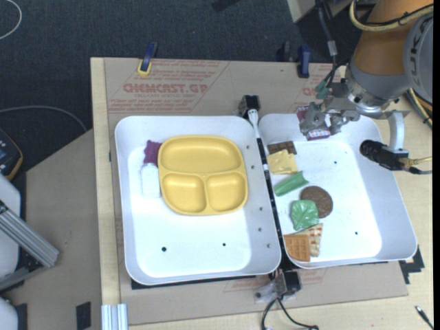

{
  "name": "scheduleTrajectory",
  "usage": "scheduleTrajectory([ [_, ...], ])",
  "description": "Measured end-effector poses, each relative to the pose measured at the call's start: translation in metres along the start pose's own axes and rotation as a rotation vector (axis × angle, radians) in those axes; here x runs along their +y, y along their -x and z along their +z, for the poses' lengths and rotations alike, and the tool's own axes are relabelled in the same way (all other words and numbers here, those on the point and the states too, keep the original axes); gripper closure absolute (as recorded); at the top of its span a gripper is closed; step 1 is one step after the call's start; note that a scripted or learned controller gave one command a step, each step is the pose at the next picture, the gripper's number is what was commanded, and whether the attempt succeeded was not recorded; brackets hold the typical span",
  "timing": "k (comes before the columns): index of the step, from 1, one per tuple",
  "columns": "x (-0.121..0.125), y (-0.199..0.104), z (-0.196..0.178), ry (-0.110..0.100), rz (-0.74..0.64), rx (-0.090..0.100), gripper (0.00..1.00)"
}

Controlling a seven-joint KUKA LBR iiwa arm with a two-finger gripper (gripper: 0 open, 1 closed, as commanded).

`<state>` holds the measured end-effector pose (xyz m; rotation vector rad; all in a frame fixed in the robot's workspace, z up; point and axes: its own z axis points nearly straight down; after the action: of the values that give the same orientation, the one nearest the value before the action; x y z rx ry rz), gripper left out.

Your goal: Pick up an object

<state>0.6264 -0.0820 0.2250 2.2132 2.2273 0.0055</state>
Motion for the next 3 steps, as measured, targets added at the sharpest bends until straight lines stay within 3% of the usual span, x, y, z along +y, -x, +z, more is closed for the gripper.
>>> scheduleTrajectory([
  [1,0.001,-0.062,-0.008,0.0,-0.001,0.001,1.0],
  [2,0.004,-0.097,0.008,-0.007,0.002,0.0,1.0],
  [3,-0.002,-0.098,-0.011,-0.001,0.005,-0.001,1.0],
])
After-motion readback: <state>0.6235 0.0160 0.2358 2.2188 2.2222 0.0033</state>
